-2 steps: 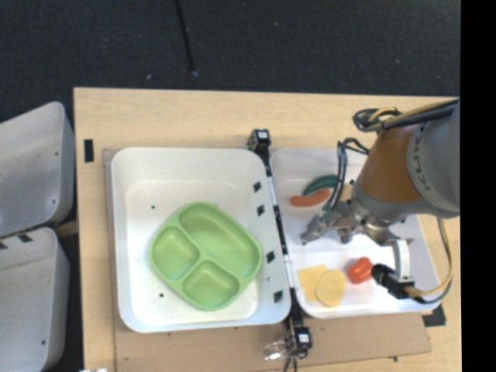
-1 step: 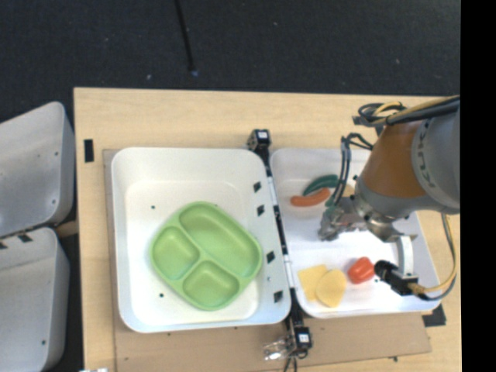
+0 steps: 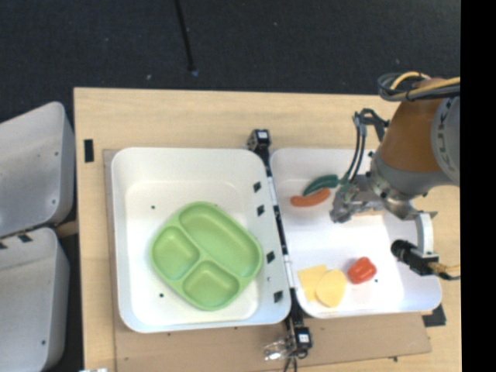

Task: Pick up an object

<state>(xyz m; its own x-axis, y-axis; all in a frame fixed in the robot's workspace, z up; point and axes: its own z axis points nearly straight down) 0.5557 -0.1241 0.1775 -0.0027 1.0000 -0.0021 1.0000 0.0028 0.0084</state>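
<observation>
1. Gripper (image 3: pixel 345 205) hangs low in the right bin (image 3: pixel 387 304), by its far-left part; whether it is open or closed cannot be told, and nothing shows in its grasp.
2. Just left of it lie an orange-red carrot (image 3: pixel 309 200) and a green pod (image 3: pixel 320 184), side by side.
3. Nearer the front sit a red pepper (image 3: pixel 361 270), a yellow wedge (image 3: pixel 312 280) and a pale yellow round (image 3: pixel 331 289).
4. Left bin (image 3: pixel 132 184) holds a green divided plate (image 3: pixel 205 255).

No readable text (labels, brands or numbers) anywhere.
</observation>
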